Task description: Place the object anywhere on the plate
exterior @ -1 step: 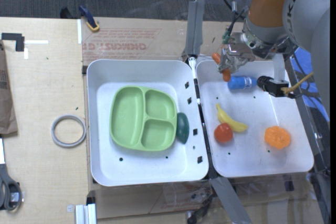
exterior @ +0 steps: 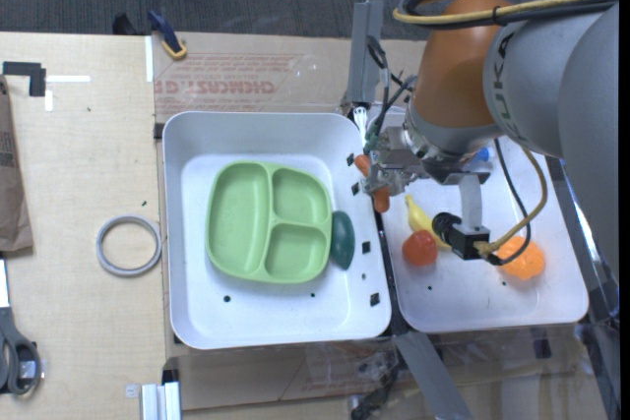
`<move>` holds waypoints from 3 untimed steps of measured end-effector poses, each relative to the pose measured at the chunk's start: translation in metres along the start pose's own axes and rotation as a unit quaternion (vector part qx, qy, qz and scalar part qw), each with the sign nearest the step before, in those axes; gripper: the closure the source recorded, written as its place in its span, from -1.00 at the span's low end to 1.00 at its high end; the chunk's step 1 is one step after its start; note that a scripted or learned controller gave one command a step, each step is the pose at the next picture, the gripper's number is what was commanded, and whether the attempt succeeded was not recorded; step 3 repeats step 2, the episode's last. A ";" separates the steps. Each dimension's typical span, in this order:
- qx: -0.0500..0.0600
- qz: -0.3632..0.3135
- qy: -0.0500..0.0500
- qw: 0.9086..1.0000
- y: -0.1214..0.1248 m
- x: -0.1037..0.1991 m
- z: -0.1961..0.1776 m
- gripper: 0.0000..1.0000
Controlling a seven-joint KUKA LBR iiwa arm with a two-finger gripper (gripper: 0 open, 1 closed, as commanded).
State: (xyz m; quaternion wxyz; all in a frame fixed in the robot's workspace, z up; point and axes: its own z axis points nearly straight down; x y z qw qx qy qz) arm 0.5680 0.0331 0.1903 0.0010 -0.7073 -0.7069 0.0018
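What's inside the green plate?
The green plate has three compartments, and all look bare. A dark green object lies beside its right rim, outside it. Nothing covers the plate's inside.

A pale green plate (exterior: pixel 268 222) sits in a white bin (exterior: pixel 187 241); a dark green object (exterior: pixel 342 239) lies beside the plate. Farther from it: red fruit (exterior: pixel 419 250), yellow banana (exterior: pixel 417 212), orange fruit (exterior: pixel 524 262).

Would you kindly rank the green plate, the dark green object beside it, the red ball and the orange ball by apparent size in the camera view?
1. Green plate, by far the largest.
2. Dark green object.
3. Orange ball and red ball: they look alike, and the orange one is partly hidden, so I leave them unranked.
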 end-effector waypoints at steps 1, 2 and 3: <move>0.000 0.001 0.000 1.000 -0.010 0.069 0.066 1.00; 0.000 0.000 0.001 1.000 -0.010 0.070 0.066 -1.00; 0.000 0.000 0.001 1.000 -0.010 0.070 0.066 -1.00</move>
